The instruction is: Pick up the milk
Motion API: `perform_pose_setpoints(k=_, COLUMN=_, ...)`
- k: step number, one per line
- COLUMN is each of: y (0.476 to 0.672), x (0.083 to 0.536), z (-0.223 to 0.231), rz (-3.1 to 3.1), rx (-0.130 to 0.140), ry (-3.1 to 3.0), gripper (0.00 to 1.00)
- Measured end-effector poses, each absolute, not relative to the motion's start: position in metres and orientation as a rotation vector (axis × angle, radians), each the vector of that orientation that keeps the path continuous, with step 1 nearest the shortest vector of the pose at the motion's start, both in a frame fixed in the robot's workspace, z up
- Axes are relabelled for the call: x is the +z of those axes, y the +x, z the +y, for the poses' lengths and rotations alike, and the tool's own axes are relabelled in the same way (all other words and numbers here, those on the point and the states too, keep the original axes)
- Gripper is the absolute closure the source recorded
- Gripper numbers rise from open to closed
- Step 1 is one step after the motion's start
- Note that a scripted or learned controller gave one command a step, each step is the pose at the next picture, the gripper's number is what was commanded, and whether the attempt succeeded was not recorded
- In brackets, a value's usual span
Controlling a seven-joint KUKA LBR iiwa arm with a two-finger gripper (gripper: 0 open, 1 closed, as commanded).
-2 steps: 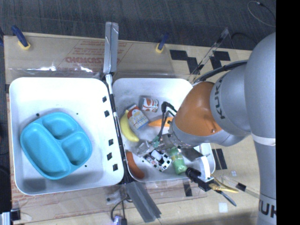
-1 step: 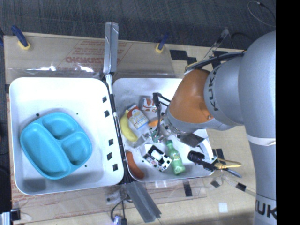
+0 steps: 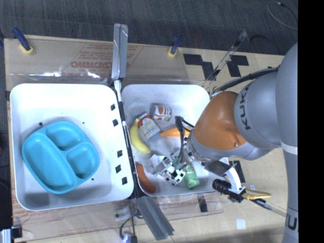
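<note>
Honestly, milk (image 3: pixel 148 127) was small carton lying tilted in right bin (image 3: pixel 197 92), touching banana (image 3: pixel 137 139). Looked light, crushable, so I'd pinch flat sides. Gripper (image 3: pixel 174 171) hung nearby over clutter; couldn't tell grip state.

So the bench (image 3: pixel 212 54) is a light wood-looking top with a dark floor (image 3: pixel 152 6) behind it. Two shallow white bins sit right on it, side by side and touching along the middle. The left bin (image 3: pixel 20 135) and the right bin (image 3: pixel 192 91) are split by a grey bar (image 3: pixel 120 49) that runs up past their far edge. A clear plastic sheet with red print (image 3: pixel 96 59) lies flat on the bench behind the left bin. Two blue clamps (image 3: pixel 22 40) (image 3: pixel 175 45) grip the far edge. Black square markers (image 3: pixel 215 65) are stuck on the bench behind the right bin.
</note>
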State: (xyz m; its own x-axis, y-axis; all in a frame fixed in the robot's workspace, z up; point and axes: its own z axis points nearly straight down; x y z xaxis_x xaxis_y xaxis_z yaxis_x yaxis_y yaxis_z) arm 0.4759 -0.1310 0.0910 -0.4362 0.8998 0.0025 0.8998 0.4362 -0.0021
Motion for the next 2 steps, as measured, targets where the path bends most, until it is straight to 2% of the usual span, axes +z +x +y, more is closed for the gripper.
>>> perform_pose_setpoints(k=1, y=0.477, x=0.101, z=-0.130, rz=-2.665, rx=0.000, ry=-1.659, gripper=1.00)
perform_pose_setpoints(k=2, y=0.477, x=0.172, z=-0.143, rz=-2.689, rx=0.000, ry=-1.623, gripper=1.00)
